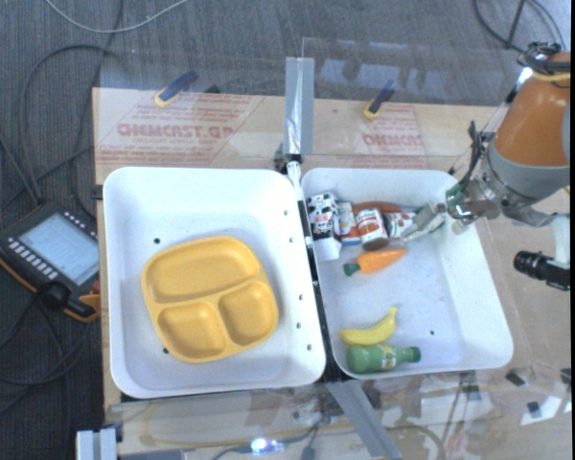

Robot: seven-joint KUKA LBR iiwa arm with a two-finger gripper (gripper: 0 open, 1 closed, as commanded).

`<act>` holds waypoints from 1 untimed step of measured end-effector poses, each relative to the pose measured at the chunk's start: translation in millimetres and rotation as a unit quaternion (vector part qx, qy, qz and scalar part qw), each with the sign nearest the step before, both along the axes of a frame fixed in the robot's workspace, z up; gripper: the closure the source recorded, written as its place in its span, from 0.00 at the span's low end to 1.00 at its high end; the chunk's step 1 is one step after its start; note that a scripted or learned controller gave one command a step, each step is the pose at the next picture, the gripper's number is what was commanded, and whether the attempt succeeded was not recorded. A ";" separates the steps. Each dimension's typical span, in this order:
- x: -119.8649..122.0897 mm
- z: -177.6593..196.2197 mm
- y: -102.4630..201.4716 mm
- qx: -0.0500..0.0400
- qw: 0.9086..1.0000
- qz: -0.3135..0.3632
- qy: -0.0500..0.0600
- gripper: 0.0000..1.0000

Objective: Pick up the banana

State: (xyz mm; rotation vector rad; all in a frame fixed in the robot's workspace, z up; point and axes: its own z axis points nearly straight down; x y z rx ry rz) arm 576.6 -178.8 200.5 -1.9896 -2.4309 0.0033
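The yellow banana (370,329) lies near the front of the right white bin (479,305), curved, with its tip pointing up to the right. My gripper (425,222) hangs low at the back of that bin, by the upper right wall, well away from the banana. It is close to a ketchup-like bottle (372,222), and nothing is visibly held in it. Behind it, the arm's orange band (535,113) rises at the right edge.
A green bottle (383,356) lies just in front of the banana, almost touching it. A toy carrot (377,260) and a small milk carton (321,219) sit further back. The left bin (125,209) holds a yellow divided plate (209,298).
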 end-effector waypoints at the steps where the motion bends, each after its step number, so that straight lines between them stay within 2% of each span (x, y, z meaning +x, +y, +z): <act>1: -70.6 -25.7 47.8 0.002 0.999 0.039 0.001 0.00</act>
